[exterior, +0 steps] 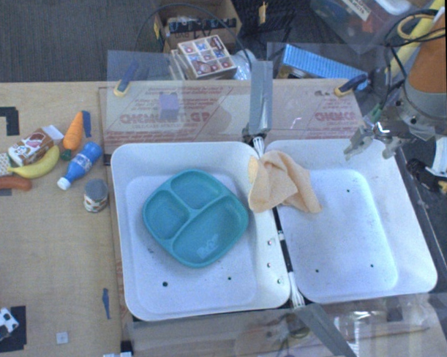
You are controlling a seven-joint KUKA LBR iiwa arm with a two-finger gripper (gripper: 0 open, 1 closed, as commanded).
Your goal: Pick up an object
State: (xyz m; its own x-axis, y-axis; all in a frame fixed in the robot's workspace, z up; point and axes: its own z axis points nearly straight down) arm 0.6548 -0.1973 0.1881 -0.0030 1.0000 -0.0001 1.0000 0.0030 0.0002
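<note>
**Gripper poised, nothing picked yet**

Gripper (pixel 371 141) hangs over the right bin's (pixel 373 279) far corner, fingers spread, holding nothing; the approach looks just begun. Left to right: a teal plate (pixel 195 217) lies in the left bin (pixel 213 299); a tan cloth (pixel 282 183) drapes across the divide, nearest, so next it must swing left and descend. Nothing blocks it.

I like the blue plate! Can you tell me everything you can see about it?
The teal plate looks like smooth plastic, with rounded corners and a raised rim. Ridges split it into three compartments: one on its left, one at the top, and a bigger one along the bottom right. Nothing sits in any of them. It lies flat, turned at an angle, on the floor of the left white bin. The yellow cloth draped over the bins' shared edge lies just to its right, close by.
</note>
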